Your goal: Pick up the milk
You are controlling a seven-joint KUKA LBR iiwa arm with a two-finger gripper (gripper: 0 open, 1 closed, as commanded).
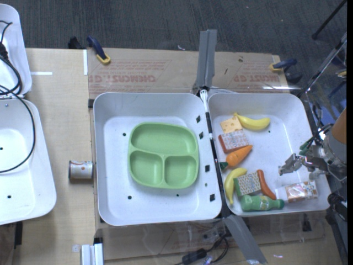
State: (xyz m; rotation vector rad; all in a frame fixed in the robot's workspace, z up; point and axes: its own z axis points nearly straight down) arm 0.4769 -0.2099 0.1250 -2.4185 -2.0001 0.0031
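Note:
The milk (301, 191) is a small white carton with orange-red print. It lies on its side near the front right corner of the right bin (287, 101). My gripper (290, 165) reaches in from the right edge and hangs just above and behind the carton, slightly to its left. It is open with nothing between its fingers, and the carton rests on the bin floor apart from it.
The right bin also holds a banana (252, 122), a cheese wedge (230, 125), a red-brown box (234, 141), a carrot (239, 155), a second banana (231, 182), a patterned block (249, 184), a sausage (266, 185) and a green bottle (261, 203). A green divided plate (164, 155) lies in the left bin.

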